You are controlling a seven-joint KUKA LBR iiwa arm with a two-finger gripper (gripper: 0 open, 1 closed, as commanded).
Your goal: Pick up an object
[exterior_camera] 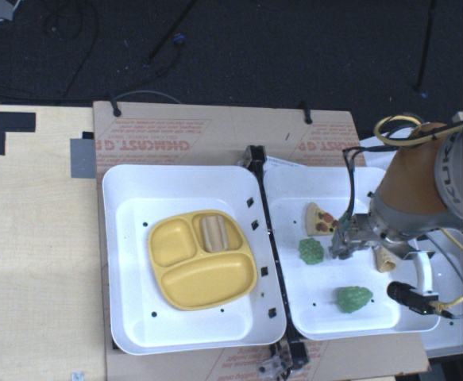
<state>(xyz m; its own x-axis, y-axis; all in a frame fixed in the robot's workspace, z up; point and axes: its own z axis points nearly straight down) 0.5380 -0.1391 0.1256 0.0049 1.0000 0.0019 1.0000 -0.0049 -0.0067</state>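
Nearest the camera, in the right bin [295, 308], a green lump [353, 298] lies by itself toward the front wall, with bare floor around it. Farther in sits a second, rounder green piece [311, 251], and just behind that a pizza slice [320, 219]. A small tan cork [384, 259] lies to their right, partly tucked under the arm.

The claw [341, 243] hangs low over the bin floor just beside the rounder green piece, between it and the cork, with the pizza slice near its far side. Whether it is spread or closed I cannot tell; nothing visibly sits in it. Its place suggests the program is aiming at the green piece or the slice, since both are close and neither is against a wall.

In the left bin [128, 292], a yellow tray [207, 280] lies flat at a slight angle, one of its small compartments holding a tan block [212, 232]. It is well apart from the arm. Both bins rest on cardboard [215, 129] laid over the counter [32, 244], probably as padding.
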